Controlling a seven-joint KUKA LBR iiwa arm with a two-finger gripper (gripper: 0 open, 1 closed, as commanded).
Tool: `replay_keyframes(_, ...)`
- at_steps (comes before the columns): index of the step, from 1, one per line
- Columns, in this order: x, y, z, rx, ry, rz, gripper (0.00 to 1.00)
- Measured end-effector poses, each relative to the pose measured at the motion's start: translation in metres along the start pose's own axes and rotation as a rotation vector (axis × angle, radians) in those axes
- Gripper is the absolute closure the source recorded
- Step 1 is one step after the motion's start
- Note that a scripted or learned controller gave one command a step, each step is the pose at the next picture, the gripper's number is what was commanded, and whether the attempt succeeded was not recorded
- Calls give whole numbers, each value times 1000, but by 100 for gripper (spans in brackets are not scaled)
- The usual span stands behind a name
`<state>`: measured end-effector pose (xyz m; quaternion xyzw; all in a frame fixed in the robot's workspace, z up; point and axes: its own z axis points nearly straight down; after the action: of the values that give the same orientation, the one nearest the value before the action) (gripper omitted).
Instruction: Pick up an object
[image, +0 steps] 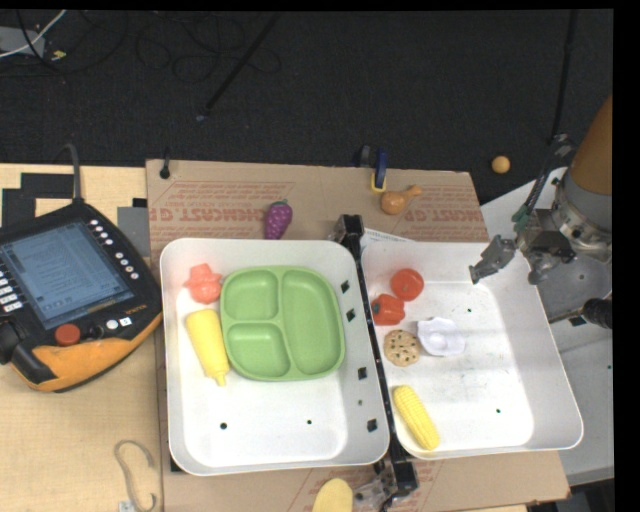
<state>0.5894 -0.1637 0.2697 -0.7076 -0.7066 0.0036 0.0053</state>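
My gripper (516, 262) hangs over the far right corner of the right bin (520, 400), open with nothing between its fingers. In that bin lie a red round piece (407, 283), a smaller red-orange piece (388, 309), a cookie (402, 347), a white crumpled object (440, 336) and a yellow corn cob (415, 417). All of these lie to the left of the gripper and nearer the front. The left bin (260, 430) holds a green divided plate (282, 322), a yellow bottle (208, 343) and a pink-red toy (203, 284).
A black divider (365, 340) runs between the bins. On the cardboard behind lie purple grapes (278, 218) and an orange-brown toy (398, 199). An orange ball (500, 163) sits further back. A teach pendant (70, 290) rests at the left, and a yellow object (333, 495) at the front edge.
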Motion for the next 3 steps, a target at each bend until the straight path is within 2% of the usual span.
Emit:
replay_keyframes(1,0,2,-7,-12,-3,-2,0)
replay_keyframes(3,2,20,100,-7,-1,-6,0)
